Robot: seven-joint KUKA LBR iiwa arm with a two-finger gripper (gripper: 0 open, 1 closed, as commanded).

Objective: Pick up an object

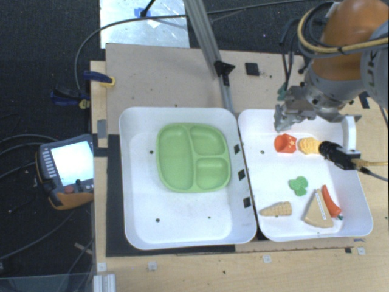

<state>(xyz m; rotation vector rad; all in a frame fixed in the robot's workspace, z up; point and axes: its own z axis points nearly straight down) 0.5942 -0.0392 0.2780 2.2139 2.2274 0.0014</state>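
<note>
Hovering over the right bin, nothing picked yet

Camera view: the gripper (284, 121) hangs above the far left part of the right bin (267, 181), just beside the orange-red toy (285, 143); whether it is spread or pinching I cannot tell; nothing is seen held, so the pick seems wholly ahead; a yellow corn piece (309, 145), green broccoli (298, 185), ridged cone (276, 209) and wedge sandwich (318, 212) lie nearer; a smooth green divided plate (193, 157) sits in the left bin (137, 193).
</note>
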